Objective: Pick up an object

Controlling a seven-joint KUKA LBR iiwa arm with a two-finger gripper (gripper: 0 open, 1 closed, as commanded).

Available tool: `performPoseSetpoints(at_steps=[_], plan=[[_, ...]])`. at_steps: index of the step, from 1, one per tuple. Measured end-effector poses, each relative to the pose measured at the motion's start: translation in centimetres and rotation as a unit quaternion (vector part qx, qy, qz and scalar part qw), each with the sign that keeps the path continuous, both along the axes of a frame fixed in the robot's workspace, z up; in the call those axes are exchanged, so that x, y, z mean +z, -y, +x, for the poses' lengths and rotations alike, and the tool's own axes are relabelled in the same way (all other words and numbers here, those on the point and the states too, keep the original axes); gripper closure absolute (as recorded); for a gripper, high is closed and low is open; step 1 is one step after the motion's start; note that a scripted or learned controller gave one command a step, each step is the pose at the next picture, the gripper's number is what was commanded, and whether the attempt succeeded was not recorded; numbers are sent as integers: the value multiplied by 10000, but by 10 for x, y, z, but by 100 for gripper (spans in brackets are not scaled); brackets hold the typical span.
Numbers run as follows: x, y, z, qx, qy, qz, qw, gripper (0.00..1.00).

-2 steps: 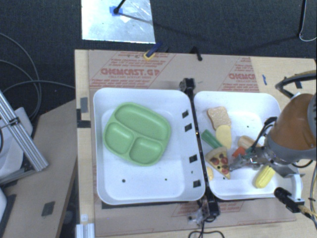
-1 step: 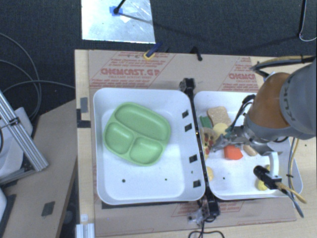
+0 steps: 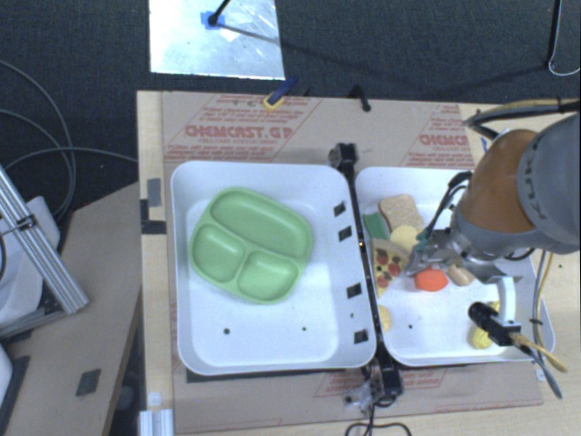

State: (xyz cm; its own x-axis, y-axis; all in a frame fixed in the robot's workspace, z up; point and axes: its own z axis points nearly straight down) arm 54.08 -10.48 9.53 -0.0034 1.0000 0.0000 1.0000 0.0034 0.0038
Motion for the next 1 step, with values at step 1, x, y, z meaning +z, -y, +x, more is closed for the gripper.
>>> performPoseSetpoints(at_steps=[1], plan=[[153, -82, -50, 49, 57, 23, 10000, 100]])
